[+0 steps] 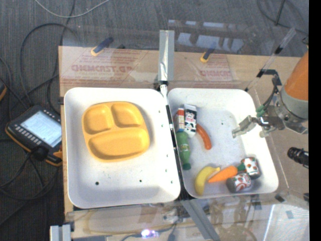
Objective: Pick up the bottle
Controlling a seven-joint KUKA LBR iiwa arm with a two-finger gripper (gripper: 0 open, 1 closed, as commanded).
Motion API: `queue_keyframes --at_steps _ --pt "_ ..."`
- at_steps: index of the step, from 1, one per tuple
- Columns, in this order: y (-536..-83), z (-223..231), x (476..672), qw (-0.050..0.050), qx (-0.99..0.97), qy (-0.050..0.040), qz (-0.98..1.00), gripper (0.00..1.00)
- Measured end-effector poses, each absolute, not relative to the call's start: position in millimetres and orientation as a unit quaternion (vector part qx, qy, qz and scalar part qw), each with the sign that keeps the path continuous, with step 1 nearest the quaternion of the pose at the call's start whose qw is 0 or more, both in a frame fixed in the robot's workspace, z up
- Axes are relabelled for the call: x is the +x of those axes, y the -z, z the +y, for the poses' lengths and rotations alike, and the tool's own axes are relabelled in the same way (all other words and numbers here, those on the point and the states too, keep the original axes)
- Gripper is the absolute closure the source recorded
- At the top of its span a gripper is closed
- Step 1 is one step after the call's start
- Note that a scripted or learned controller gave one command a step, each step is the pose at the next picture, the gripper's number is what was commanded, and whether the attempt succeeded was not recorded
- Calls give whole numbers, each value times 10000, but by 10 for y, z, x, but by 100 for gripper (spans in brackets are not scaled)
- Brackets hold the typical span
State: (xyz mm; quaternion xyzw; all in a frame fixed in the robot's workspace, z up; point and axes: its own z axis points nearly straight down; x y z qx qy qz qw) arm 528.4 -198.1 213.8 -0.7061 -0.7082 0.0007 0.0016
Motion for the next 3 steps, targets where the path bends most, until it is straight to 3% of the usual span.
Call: queue_keyframes --at_steps 1,3 --pt "-963 -1575 4833 19 -6937 -3 -7203 0" --pt "-900 -1768 5195 -3 -8034 26 -5955 0"
